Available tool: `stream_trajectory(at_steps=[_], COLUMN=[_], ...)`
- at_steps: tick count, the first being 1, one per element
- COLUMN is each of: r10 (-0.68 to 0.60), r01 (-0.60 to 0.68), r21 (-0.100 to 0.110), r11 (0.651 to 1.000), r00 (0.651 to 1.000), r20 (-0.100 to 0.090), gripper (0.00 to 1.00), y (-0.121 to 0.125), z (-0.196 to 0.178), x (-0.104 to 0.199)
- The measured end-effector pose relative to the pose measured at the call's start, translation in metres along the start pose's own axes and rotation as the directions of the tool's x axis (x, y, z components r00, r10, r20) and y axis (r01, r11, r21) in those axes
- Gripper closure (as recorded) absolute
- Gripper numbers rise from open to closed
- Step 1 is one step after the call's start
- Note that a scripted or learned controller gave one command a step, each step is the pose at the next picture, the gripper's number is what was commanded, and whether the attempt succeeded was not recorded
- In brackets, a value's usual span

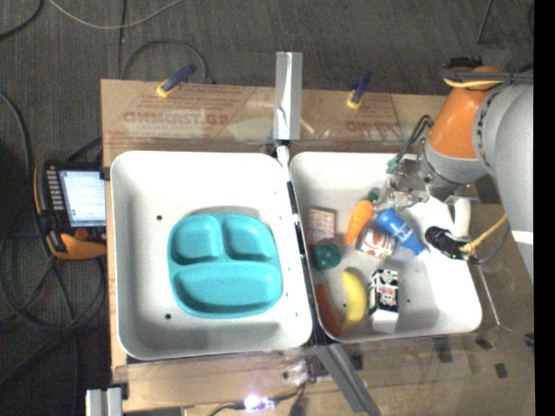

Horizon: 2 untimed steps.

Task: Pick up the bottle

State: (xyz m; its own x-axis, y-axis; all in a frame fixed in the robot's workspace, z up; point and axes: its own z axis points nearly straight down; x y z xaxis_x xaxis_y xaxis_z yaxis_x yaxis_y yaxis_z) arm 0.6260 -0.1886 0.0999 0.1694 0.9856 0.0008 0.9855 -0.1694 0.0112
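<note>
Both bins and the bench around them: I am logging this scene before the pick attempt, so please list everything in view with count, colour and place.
Bins: two, white, side by side on the bench.
Divided tray: one, teal, in the left bin.
Bottle: one, blue with a white and red label, lying in the right bin just below the gripper.
Carrot: one, orange, right bin, left of the bottle.
Banana: one, yellow, right bin's front.
Milk carton: one, white and black, right of the banana.
Small round item: one, dark green, near the divider.
Card: one, pale, right bin floor.
Clamps: two, blue and yellow, on the back board.
Handheld screen unit: one, black and orange, left of the bins.
Arm: one, grey with orange band.
Gripper: one, over the right bin.
</note>
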Motion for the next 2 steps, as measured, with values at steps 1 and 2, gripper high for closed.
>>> stream_trajectory(at_steps=[1,2], r10=[0.063,-0.011], r01=[-0.063,0.011], r21=[0.013,0.012], r11=[0.998,1.0], r00=[0.998,1.0], r20=[0.002,0.002], gripper=[1.0,1.0], y=[-0.029,-0.042], z=[-0.12,-0.22], x=[0.062,0.061])
